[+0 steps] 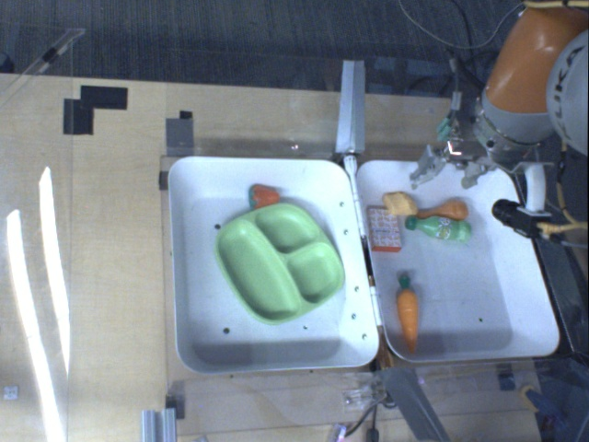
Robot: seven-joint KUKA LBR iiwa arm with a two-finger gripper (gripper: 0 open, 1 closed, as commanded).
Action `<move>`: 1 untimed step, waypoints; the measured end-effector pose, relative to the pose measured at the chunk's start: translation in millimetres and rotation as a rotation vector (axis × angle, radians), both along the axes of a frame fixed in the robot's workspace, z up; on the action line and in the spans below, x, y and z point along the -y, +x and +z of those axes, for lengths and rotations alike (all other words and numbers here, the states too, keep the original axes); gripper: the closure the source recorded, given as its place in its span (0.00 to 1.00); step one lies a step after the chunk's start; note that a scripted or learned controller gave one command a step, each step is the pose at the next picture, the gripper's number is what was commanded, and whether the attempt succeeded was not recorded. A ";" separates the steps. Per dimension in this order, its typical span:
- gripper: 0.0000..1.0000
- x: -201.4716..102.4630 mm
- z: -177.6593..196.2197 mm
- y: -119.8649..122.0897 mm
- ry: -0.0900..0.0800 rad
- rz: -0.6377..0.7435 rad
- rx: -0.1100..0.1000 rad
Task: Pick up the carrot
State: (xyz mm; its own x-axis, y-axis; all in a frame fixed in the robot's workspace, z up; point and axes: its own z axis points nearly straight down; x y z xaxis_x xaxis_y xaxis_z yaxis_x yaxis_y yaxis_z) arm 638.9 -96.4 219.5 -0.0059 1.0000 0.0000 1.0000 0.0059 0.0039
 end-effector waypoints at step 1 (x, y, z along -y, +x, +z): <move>0.00 26.4 -78.7 -80.4 0.000 -0.001 -0.001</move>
State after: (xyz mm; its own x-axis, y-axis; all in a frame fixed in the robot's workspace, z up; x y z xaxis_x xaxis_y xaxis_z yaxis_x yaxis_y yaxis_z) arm 558.5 -122.7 140.7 -0.0045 1.0000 -0.0001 1.0000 0.0045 0.0033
